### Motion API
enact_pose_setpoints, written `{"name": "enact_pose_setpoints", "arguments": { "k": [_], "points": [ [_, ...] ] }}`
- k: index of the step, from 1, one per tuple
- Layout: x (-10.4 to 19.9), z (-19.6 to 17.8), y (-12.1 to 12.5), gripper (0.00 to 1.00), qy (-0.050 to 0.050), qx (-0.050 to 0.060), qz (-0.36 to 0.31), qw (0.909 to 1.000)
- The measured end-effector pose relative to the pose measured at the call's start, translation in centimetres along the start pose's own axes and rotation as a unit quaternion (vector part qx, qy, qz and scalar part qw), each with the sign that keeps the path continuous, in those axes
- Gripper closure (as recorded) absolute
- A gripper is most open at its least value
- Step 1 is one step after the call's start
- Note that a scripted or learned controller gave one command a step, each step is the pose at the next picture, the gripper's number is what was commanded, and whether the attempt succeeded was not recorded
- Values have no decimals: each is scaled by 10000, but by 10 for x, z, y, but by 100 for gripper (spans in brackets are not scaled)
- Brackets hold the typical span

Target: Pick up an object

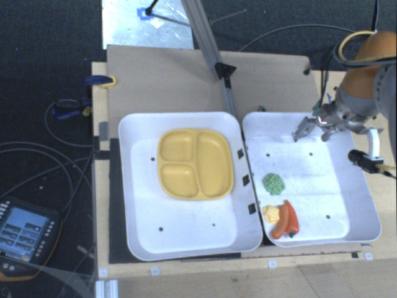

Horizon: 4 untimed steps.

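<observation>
Gripper (315, 131) hovering over far edge of right bin (347, 179), twd its far-right corner; two fingers (302, 131) splayed wide, nothing betw them, tips pointing down at bare white floor. Wrist & grey arm (366, 98) w/ orange band entering from right, above bin's far-right corner. Black cable end (363, 160) hanging just beside arm, over right edge of same bin. Further out, in right bin: green bumpy obj (273, 182) near left edge, abt mid-length; well apart from gripper. Closer to near-left corner: orange-red carrot-like obj (286, 219) lying at slant, touching small yellow obj (270, 213) on its left. Exact kind of yellow piece hard to tell. All three lying on bin floor, none lifted. Left bin (139, 228) touching right bin along shared edge, black clips at seam. Yellow divided plate (195, 164), three compartments, sitting flat in left bin, nearer far edge than near edge, roughly centred left-to-right. Both bins on tan bench (161, 73); metal pole (201, 27) slanting from far edge of bench down twd seam betw bins. Blue clamp w/ yellow tip (99, 80) at bench's far-left edge. Off bench, on dark floor at left: loose cables & handheld pendant (22, 234) w/ lit screen.
</observation>
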<state>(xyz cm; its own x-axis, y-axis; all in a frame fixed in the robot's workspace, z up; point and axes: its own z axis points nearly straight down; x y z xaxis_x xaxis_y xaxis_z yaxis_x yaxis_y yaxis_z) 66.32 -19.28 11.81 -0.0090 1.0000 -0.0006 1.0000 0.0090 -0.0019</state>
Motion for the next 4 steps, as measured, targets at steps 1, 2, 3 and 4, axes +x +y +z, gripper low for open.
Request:
{"name": "enact_pose_setpoints", "arguments": {
  "k": [1,2,3,4],
  "points": [
    [0,28,1,0,-4,-9,-2,10000],
    [0,15,2,100,-20,-39,-13,10000],
    [-4,-32,0,100,-9,-47,32,10000],
    [2,-80,-3,100,-6,-49,3,10000]
  ]
}}
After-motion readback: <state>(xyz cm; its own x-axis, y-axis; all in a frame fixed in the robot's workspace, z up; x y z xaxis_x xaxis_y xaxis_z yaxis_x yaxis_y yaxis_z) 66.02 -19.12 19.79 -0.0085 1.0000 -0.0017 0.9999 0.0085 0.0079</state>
